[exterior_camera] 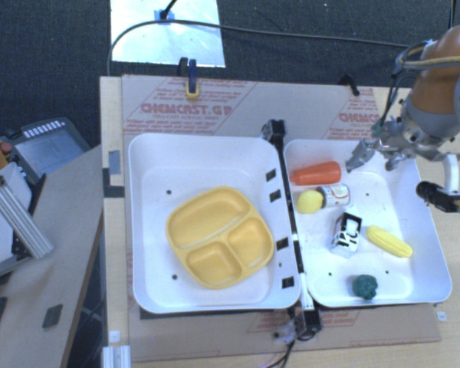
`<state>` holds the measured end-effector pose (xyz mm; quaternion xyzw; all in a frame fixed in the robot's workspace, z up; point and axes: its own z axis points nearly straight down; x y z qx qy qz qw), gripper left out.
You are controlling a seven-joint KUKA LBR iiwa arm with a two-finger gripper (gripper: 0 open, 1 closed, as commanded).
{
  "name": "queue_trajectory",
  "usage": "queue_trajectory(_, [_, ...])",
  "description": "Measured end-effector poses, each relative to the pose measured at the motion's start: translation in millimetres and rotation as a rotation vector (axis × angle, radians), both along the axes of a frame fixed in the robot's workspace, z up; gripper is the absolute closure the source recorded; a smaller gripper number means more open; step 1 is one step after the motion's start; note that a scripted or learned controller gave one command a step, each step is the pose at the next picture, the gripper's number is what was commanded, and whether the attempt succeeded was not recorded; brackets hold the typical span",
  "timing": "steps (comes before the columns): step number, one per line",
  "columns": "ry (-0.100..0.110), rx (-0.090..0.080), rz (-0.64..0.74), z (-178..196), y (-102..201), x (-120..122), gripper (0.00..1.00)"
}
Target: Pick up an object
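Tool (376, 153) looks spread wide with nothing in it, hovering over the right white bin's (437, 271) far edge. Approach step I'd say; next it needs dropping onto the orange carrot-shaped toy (316, 173) just beside.

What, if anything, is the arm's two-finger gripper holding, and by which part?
Nothing: the two-finger gripper hangs open above the right white bin's far edge, apart from the orange carrot-shaped toy.

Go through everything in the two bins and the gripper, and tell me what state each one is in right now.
Yellow divided tray: lying flat in left bin, compartments bare.
Carrot: on its side, right bin.
Yellow ball: resting against small can.
Small can: on its side.
Black-and-white toy: standing mid-bin.
Corn cob: lying flat.
Green lump: resting near front wall.
Gripper: over right bin's back edge, holding nothing.
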<state>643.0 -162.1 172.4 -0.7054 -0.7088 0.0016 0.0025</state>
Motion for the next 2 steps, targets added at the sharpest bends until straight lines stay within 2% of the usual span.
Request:
queue_trajectory(1, [0.0, 0.0, 0.001, -46, 0, 4, 0.0])
queue_trajectory(2, [-0.003, 0.0, 0.004, -35, 0, 6, 1.0])
